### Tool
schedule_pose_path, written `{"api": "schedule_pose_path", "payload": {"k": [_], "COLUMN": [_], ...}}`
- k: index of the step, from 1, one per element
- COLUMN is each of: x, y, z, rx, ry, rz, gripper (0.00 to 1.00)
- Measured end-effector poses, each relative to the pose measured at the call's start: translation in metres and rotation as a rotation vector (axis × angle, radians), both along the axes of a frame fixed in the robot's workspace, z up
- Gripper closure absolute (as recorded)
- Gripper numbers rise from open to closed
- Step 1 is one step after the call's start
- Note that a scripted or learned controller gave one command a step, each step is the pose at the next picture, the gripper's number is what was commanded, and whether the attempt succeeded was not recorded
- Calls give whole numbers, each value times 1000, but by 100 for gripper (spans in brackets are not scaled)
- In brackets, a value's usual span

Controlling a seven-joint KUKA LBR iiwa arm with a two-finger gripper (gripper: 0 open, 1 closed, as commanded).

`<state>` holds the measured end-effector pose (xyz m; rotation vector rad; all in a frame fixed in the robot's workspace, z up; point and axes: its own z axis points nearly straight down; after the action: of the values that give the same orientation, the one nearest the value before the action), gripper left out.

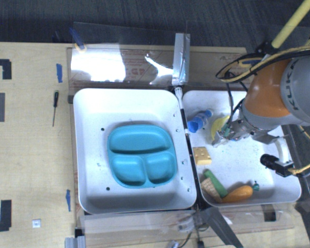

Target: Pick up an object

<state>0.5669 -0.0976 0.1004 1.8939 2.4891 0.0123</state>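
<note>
Yellow object (218, 127) lies in the right bin (287, 190), touching the left side of the gripper (228, 133), partly hidden under it. The gripper is low over the bin floor, and from this angle I cannot tell how it is set or whether it holds anything. The arm (279, 94) rises from the gripper toward the upper right, its orange band just above the wrist.

Just left of the gripper, beyond the yellow object, a blue cup (198, 122) lies on its side. Below and left of the gripper sits a tan block (201, 155), apart from the cup. Farther below the gripper, near the bin's front wall, a green piece (216, 184) lies slanted, and a carrot (239, 192) lies beside it, the two touching or nearly so.

Well left of the gripper, across the divider, is the left bin (88, 112), with a blue tray (142, 154) of three compartments lying flat in its middle. Far left of the gripper, on the wooden bench (26, 154), lies a screwdriver (55, 105).
</note>
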Motion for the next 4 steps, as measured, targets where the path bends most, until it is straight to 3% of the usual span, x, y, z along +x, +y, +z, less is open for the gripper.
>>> {"api": "schedule_pose_path", "payload": {"k": [1,2,3,4], "x": [9,-29,-30,10], "y": [30,33,34,1], "z": [86,173,169,100], "rx": [5,3,2,2], "ry": [10,6,14,25], "rz": [-283,-122,-121,-58], "gripper": [100,100,0,0]}}
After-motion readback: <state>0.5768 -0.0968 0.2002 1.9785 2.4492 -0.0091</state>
